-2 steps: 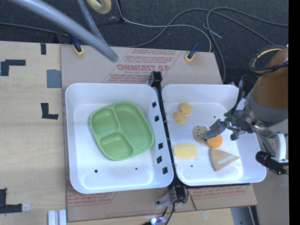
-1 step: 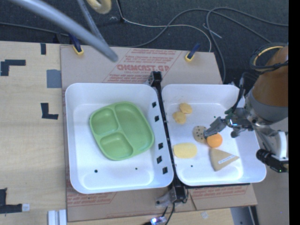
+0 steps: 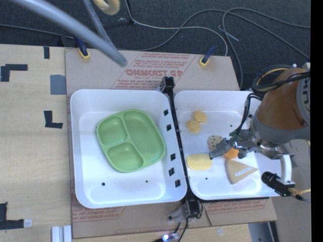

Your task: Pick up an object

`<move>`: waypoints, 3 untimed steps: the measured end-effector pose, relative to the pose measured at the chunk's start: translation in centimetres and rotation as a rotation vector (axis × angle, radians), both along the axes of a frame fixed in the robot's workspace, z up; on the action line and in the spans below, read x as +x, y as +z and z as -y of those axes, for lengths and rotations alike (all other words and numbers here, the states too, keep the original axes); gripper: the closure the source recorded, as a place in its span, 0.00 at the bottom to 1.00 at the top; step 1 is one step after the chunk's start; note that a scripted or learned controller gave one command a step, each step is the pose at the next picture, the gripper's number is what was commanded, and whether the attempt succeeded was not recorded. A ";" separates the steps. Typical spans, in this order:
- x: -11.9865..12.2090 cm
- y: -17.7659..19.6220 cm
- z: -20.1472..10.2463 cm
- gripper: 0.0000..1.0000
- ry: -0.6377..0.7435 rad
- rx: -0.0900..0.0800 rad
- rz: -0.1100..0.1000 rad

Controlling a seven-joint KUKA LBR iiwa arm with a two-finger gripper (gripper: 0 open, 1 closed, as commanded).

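Camera view shows the gripper (image 3: 220,149) low in the right bin (image 3: 212,191), its fingers too blurred to tell whether they stand wide or narrow, and nothing seen held between them. Candidate objects lie close: a yellow piece (image 3: 200,162) just below-left of the gripper, an orange piece (image 3: 231,154) just beside it toward the arm, and a wedge (image 3: 240,172) below. Select one object, centre the gripper over it clear of neighbours, then close and lift straight.
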State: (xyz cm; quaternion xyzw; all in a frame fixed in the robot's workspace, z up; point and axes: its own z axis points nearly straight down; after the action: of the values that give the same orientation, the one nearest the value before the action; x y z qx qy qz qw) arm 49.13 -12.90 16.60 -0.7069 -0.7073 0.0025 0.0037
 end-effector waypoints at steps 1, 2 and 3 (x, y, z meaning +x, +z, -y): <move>0.0 -4.4 -0.2 0.00 0.000 0.000 0.001; 0.2 -8.0 -0.1 0.00 0.000 -0.005 0.015; 0.3 -6.8 -0.3 1.00 0.002 -0.002 0.017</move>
State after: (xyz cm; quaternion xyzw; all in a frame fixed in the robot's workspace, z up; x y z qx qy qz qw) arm 49.45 -12.64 9.84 -0.7063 -0.7079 -0.0030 -0.0029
